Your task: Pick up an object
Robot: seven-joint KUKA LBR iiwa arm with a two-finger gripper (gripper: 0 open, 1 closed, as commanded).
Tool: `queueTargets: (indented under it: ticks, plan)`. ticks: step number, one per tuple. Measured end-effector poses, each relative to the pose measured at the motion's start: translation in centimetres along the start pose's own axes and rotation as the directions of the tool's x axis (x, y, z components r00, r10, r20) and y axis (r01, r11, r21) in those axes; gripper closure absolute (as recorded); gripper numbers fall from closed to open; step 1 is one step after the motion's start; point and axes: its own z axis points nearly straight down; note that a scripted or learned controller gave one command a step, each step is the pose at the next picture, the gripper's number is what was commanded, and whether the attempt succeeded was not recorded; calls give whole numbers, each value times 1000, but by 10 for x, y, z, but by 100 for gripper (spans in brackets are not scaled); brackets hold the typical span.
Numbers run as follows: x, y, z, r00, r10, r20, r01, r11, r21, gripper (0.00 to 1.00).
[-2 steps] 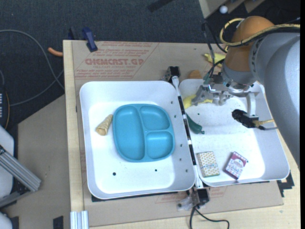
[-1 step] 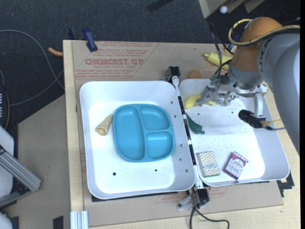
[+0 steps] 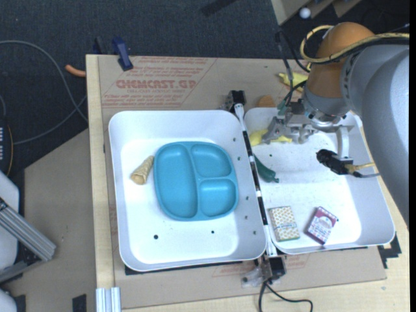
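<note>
A small yellow object [image 3: 257, 137] lies in the far left corner of the right bin [image 3: 305, 188], against the wall shared with the neighbouring bin. The end effector [image 3: 286, 133] hangs just beside it, low over that corner; whether it is apart or together cannot be told. A green object [image 3: 265, 169] lies near, along the same wall. A patterned box [image 3: 283, 223] and a red packet [image 3: 321, 225] sit at the near edge. The left bin [image 3: 130, 229] holds a blue divided plate [image 3: 195, 179] and a cone [image 3: 142, 169]. Both bins rest on the counter [image 3: 162, 77].
</note>
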Motion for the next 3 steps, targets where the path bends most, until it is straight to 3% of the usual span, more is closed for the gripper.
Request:
queueTargets:
  ticks: [3]
  plan:
    - [2, 0, -1, 1000, 1, 1, -1, 1000, -1, 0]
